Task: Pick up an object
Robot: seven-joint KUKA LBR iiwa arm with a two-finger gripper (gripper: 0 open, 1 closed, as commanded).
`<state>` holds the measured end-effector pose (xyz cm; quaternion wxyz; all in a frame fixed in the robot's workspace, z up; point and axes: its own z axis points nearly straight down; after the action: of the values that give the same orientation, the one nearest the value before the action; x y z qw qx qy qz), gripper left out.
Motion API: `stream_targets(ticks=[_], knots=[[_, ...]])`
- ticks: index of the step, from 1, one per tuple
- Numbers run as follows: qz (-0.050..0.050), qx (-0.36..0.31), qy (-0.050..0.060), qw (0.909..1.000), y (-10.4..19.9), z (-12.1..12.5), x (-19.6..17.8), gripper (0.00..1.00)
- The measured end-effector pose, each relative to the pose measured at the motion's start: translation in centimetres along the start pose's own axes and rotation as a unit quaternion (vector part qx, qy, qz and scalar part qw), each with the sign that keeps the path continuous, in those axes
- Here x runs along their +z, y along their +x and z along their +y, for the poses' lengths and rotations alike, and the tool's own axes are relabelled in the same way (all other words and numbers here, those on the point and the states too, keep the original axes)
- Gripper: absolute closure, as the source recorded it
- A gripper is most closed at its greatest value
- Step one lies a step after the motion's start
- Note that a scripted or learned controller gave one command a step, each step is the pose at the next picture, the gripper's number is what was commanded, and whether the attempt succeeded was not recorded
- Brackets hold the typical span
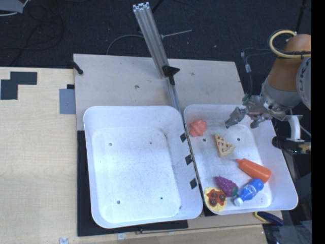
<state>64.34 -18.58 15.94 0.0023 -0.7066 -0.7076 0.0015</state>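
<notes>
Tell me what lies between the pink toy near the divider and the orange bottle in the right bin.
In the camera view, the waffle-patterned pie slice lies between the pink toy and the orange bottle, on the right bin floor.

Six toys are noted in the right bin (284, 197): peach (197, 127), pie slice (223, 145), orange bottle (253, 169), grapes (226, 185), blue bottle (249, 192), pizza (215, 197).

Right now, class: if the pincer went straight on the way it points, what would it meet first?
The pincer points down and leftward into the right bin. Straight on, it would probably meet the bin's bare floor first, short of the pie slice. Depth is hard to judge from one slanted view.
</notes>
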Motion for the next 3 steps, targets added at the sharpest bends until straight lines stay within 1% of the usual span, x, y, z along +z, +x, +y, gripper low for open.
stream_targets(ticks=[1, 2, 3], knots=[[0.000, 0.000, -0.001, 1.0000, 0.1, 0.0, 4.3, 0.00], [0.000, 0.000, -0.001, 1.0000, 0.1, -0.1, 6.9, 0.00], [-0.001, 0.000, -0.003, 1.0000, 0.1, 0.0, 5.8, 1.00]])
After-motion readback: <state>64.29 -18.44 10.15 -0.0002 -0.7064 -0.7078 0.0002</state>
